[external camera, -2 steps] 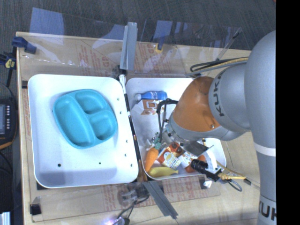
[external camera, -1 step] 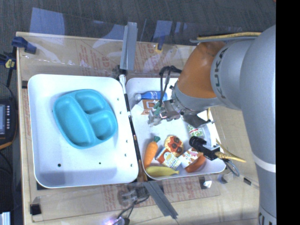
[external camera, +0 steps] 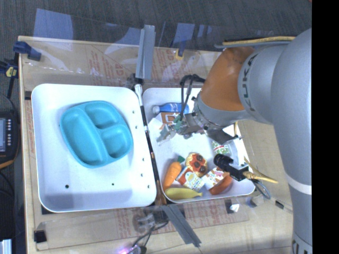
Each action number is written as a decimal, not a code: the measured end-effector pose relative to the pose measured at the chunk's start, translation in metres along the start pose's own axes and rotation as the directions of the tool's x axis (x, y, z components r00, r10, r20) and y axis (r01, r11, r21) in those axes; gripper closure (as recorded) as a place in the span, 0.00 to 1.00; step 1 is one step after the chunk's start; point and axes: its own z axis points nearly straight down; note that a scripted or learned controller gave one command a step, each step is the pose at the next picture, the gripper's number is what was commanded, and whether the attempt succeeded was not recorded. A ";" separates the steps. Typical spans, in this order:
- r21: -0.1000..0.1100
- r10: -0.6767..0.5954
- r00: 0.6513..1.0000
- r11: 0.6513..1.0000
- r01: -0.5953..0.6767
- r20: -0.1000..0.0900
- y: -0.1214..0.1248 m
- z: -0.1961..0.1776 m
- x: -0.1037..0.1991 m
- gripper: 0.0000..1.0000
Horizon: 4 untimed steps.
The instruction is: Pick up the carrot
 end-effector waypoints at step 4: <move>-0.006 -0.129 0.992 0.992 0.129 0.004 -0.050 0.096 -0.027 0.00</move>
